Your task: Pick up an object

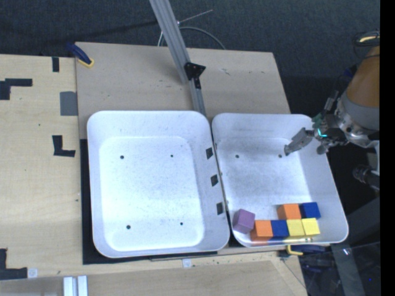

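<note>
— What's in your grip?
— Nothing: my grey two-finger gripper (296,145) hangs with fingers parted over the right white plastic bin (259,125).
— The blocks?
— The small coloured cube blocks (285,221) cluster at the bin's near edge, well apart from me.

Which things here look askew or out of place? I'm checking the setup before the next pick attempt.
Little stands out. The purple block sits tilted and slightly apart from the tidy cluster of orange, blue and yellow blocks in the right bin's near corner. The gripper hovers over that bin's far right part.
</note>
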`<control>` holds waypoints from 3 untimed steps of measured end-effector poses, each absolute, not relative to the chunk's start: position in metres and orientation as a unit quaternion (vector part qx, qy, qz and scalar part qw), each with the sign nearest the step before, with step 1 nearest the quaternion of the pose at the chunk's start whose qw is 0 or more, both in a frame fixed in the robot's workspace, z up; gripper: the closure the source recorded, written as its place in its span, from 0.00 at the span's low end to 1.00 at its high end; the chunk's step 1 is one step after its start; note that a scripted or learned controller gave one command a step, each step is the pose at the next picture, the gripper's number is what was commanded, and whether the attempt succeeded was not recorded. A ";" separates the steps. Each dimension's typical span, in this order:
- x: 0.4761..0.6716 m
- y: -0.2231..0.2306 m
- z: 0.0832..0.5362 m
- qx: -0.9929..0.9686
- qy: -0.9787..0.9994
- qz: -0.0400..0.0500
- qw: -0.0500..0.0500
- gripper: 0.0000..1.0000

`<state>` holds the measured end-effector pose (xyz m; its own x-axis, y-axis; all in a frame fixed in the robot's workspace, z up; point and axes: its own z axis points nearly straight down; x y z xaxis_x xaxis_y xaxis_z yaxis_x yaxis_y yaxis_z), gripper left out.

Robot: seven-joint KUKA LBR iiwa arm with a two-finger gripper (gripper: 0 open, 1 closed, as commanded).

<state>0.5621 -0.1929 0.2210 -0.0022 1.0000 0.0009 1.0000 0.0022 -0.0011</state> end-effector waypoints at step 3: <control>0.619 -0.146 0.089 -0.706 -0.708 0.001 -0.001 1.00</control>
<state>0.6195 -0.1461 0.0885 -0.0036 1.0000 -0.0020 1.0000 0.0036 0.0006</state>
